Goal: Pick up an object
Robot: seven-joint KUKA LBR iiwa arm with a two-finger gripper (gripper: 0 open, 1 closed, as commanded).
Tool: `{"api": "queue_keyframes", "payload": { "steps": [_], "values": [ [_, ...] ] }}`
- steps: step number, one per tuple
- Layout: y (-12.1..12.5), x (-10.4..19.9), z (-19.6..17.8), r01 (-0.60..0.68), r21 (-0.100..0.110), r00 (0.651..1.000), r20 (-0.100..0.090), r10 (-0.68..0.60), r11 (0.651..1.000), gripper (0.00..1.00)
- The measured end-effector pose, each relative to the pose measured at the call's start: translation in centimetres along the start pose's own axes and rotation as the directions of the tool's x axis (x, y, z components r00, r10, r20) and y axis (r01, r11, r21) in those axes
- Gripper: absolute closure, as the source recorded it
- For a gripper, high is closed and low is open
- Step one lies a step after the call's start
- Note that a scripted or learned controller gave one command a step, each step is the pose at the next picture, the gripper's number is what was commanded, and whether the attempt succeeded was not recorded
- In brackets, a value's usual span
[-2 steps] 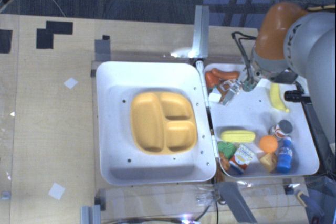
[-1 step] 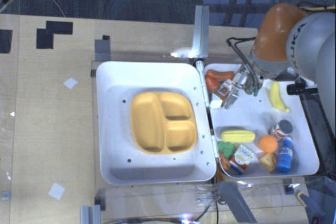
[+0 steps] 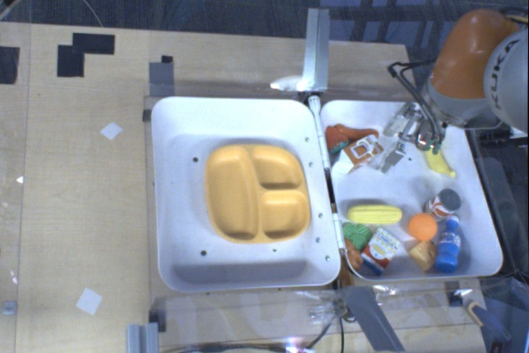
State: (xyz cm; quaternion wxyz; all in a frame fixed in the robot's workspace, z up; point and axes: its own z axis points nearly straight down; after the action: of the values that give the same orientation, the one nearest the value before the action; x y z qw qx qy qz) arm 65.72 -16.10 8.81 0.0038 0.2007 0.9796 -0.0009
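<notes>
My gripper [image 3: 397, 143] hangs low in the back of the right bin [image 3: 488, 236], below the orange band of the arm [image 3: 467, 54]. Just to its left lie an orange and white packet [image 3: 364, 150] and a red-orange toy [image 3: 340, 133]. A small yellow banana [image 3: 440, 163] lies just right of the gripper. Nothing is seen held in it. Nearer the front sit a yellow corn cob [image 3: 374, 215], an orange ball [image 3: 422, 227], a blue bottle [image 3: 447, 249], a small can [image 3: 447, 200] and a small carton [image 3: 380, 247].
The left bin [image 3: 178, 252] holds a yellow divided tray [image 3: 254, 193]. A metal post [image 3: 317, 50] rises at the back between the bins. A green item [image 3: 355, 236] and a tan block [image 3: 421, 257] crowd the right bin's front.
</notes>
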Motion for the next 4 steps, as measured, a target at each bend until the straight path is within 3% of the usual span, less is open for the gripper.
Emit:
{"api": "queue_keyframes", "payload": {
  "steps": [1, 2, 3, 4],
  "values": [
    [-3.8, -2.0, 0.1, -0.146, 0.001, 0.989, -0.014, 0.146, 0.989, 0.00],
    [3.0, 1.5, 0.0, 0.068, -0.005, 0.998, 0.002, -0.068, 0.998, 0.00],
    [4.8, 4.2, -1.5, -0.204, 0.007, 0.979, 0.019, 0.204, 0.979, 0.00],
    [-0.1, 2.7, 0.0, -0.380, -0.003, 0.925, 0.002, 0.380, 0.925, 0.00]
  ]
}}
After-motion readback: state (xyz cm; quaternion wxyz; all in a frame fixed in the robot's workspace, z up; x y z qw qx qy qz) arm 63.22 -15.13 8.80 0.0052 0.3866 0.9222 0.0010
